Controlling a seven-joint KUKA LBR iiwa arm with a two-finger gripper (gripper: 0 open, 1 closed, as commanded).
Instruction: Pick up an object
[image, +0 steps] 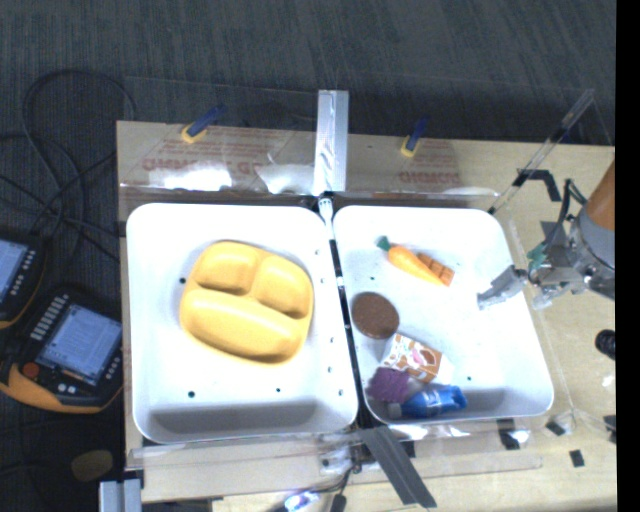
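Observation:
The right bin (470, 225) holds a toy carrot (418, 262) near its back and a brown round disc (375, 314) by its left wall. At its front lie an orange-and-white packet (412, 357), a purple object (390, 385) and a blue object (435, 401), close together. A big yellow bread-shaped object (245, 300) sits in the left bin (160, 240). My gripper (500, 290) hovers over the right bin's right rim, to the right of the carrot and apart from every object. Nothing shows in it.
The arm's wrist (575, 260) stands over the bench, right of the bin. A thin rod (548, 150) slants up at the back right. Taped plastic sheet (330, 165) lies behind the bins. Handheld devices and cables (60, 340) lie left of the bench.

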